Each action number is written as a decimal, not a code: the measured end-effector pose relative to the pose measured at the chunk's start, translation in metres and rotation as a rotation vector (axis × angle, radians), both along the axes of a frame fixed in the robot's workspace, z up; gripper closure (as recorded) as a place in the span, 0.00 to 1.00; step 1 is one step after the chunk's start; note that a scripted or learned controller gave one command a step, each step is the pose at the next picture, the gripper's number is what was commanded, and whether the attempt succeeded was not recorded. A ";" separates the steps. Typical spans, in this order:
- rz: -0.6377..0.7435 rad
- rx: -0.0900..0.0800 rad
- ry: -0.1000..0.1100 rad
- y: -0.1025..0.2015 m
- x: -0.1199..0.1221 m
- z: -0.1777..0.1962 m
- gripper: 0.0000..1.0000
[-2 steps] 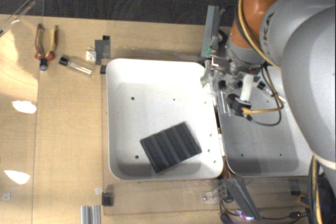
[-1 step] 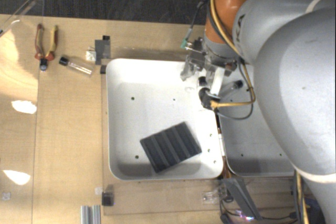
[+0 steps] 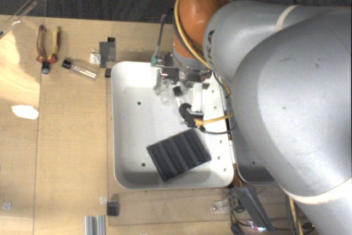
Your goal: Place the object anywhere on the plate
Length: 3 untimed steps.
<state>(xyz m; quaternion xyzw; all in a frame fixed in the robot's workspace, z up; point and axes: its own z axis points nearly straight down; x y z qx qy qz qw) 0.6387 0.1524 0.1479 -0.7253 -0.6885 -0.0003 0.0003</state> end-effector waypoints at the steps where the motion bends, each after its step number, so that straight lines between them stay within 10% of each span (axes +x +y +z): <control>1: 0.188 0.000 -0.001 0.084 0.001 -0.014 1.00; 2: 0.475 0.000 -0.010 0.059 -0.006 -0.059 1.00; 3: 0.805 -0.005 0.000 0.068 0.031 -0.028 1.00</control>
